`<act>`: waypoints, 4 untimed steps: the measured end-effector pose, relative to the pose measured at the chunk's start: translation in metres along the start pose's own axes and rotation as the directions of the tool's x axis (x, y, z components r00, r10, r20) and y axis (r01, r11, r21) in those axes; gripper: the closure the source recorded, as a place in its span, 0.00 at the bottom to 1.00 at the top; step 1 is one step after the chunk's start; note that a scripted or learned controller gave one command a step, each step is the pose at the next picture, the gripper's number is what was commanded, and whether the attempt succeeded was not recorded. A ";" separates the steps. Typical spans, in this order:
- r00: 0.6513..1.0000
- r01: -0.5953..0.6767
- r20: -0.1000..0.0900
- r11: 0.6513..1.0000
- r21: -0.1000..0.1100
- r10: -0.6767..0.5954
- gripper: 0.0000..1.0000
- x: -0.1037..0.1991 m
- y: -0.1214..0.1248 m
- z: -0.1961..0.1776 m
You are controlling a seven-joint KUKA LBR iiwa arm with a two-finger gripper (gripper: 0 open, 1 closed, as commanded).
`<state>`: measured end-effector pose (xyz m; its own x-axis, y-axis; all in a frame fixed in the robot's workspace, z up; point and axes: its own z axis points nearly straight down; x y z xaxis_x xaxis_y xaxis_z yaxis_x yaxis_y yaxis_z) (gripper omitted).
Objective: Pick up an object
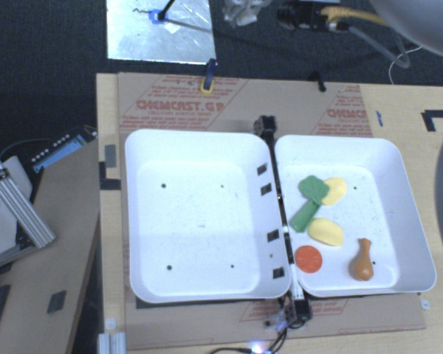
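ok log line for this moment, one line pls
gripper: above bench, outside bins | right white bin: green spatula-shaped toy, two yellow pieces, round red disc, brown drumstick-shaped toy | nothing picked

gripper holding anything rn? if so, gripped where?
Nothing held. The gripper is up above the bench, away from the right bin; no object sits between its fingers.

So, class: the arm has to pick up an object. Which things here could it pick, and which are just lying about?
Could be picked, all in the right bin:
green spatula
two yellow pieces
red disc
brown drumstick

Lying about:
left bin
foil sheet
yellow clip
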<state>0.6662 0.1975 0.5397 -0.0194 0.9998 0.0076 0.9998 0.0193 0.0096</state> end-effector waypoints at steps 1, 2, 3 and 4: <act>1.000 -0.022 0.008 1.000 0.009 0.021 1.00 -0.063 -0.032 0.003; 1.000 -0.009 0.007 1.000 0.018 0.009 1.00 0.012 -0.033 0.107; 1.000 -0.012 0.005 1.000 0.001 0.012 1.00 0.038 0.003 0.054; 1.000 -0.012 0.005 1.000 0.003 0.012 1.00 0.037 0.002 0.001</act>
<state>0.6680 0.2345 0.5386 -0.0072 1.0000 0.0022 1.0000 0.0072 0.0063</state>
